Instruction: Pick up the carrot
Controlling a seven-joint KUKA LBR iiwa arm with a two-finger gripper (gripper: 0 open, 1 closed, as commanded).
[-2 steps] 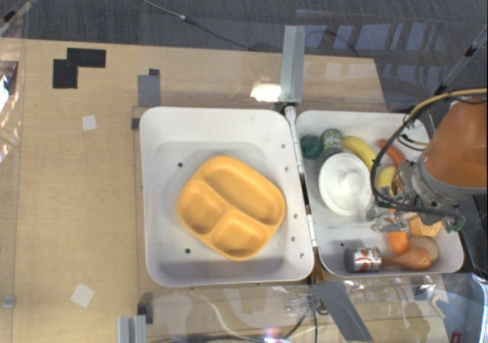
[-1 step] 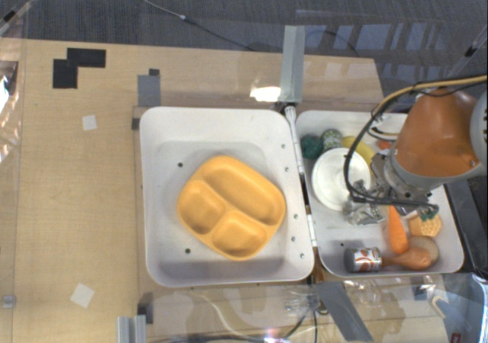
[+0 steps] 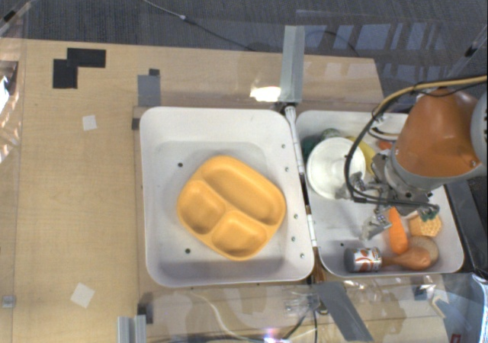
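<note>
the carrot (image 3: 397, 232) lies in the right bin (image 3: 329, 258) near its front right corner, crowded by a can (image 3: 367, 259) and a brownish potato-like lump (image 3: 415, 256). the gripper (image 3: 379, 223) hangs just left of it (jaw state i cannot tell), likely lined up for a grab.

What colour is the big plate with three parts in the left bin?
The plate is yellow-orange, plain with no pattern, seen clearly in the camera view.

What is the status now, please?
Hand low in right bin, beside carrot. Carrot lying in bin, not lifted. Can and white plate crowd close.
</note>
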